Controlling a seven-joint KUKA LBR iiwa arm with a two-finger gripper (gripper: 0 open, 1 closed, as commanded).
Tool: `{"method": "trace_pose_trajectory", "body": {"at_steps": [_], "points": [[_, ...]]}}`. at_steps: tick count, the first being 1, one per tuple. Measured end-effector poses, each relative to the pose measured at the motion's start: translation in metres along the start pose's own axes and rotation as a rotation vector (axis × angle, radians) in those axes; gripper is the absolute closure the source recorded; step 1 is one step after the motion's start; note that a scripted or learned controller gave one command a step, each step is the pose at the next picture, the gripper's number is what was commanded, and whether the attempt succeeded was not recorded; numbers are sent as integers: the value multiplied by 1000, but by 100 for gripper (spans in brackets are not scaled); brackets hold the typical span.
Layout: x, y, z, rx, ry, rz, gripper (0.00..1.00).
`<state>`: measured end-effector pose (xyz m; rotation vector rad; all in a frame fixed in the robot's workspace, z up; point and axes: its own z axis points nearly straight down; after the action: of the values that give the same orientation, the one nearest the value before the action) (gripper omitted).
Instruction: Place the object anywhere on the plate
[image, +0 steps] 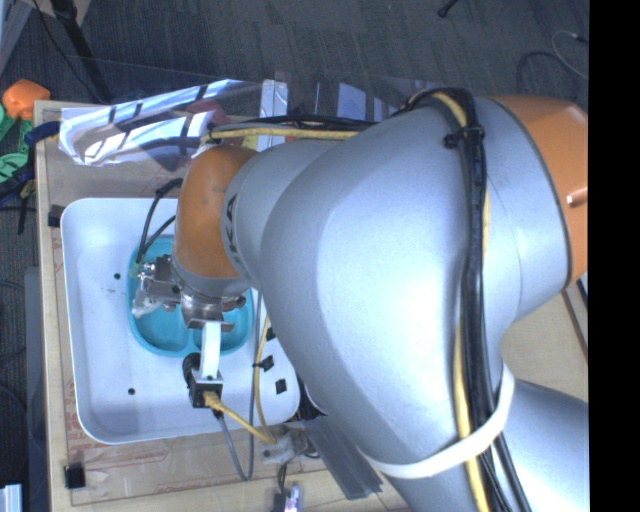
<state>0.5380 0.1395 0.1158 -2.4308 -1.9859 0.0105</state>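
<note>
Left white bin (95, 390) holds a blue plate (160, 330), partly covered by the arm's wrist. Gripper (155, 285) sits low over the plate's left-centre, metal parts visible, but the wrist blocks the tips, so can't tell how far open or whether it holds anything. Object possibly under the gripper, not identifiable. Grey arm (400, 280) with orange band (205, 215) covers centre and right.

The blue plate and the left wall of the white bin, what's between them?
Bare white bin floor in the camera view, between the blue plate and the bin's left wall.
</note>
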Motion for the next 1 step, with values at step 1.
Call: {"method": "trace_pose_trajectory", "body": {"at_steps": [1], "points": [[-5, 57, -114, -4, 3, -108, 0]]}}
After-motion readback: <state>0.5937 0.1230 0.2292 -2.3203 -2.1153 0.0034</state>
